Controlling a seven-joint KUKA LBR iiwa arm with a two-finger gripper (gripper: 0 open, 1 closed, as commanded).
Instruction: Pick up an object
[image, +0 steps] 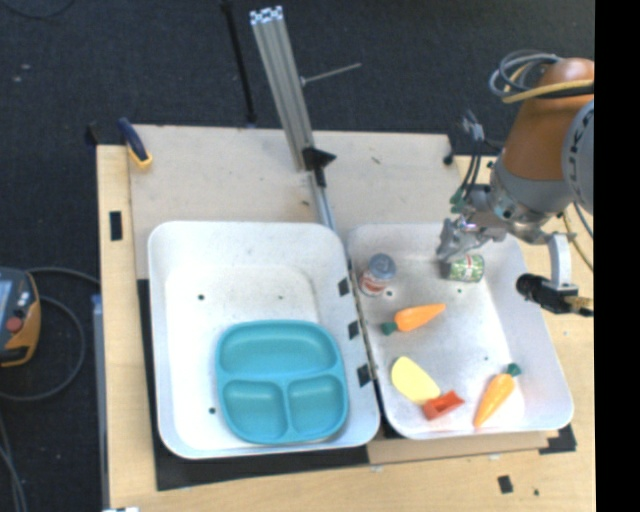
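Gripper (462, 246) over can (466, 267), right bin (532, 330)

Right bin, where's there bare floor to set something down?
In the right bin, bare floor lies between the two carrots, toward the right wall. The left edge is crowded: small can, yellow piece, red piece. The end effector occupies the far corner.

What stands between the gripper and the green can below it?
Nothing visible does. The gripper sits right above the green can at the right bin's far end; the small jar and carrot lie apart.
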